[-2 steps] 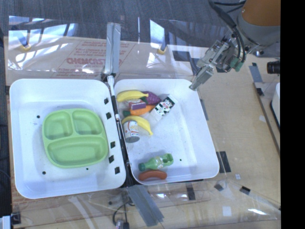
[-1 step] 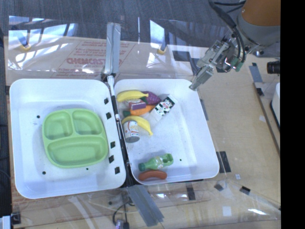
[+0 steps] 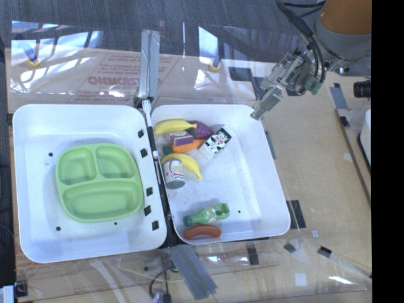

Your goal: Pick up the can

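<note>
Camera view
Can point(image 3: 175, 173): left side of the right bin point(image 3: 265, 188), at about 9 o'clock, lying partly under a banana point(image 3: 187, 163).
Gripper point(image 3: 262, 106): above the right bin's 1 o'clock corner, well apart from the can; nothing between its fingers, open or closed cannot be told.
Bottle point(image 3: 207, 215): green, at 6 o'clock, just above a sausage point(image 3: 202, 232).
Left bin point(image 3: 31, 169): holds a green divided plate point(image 3: 99, 182).
</note>
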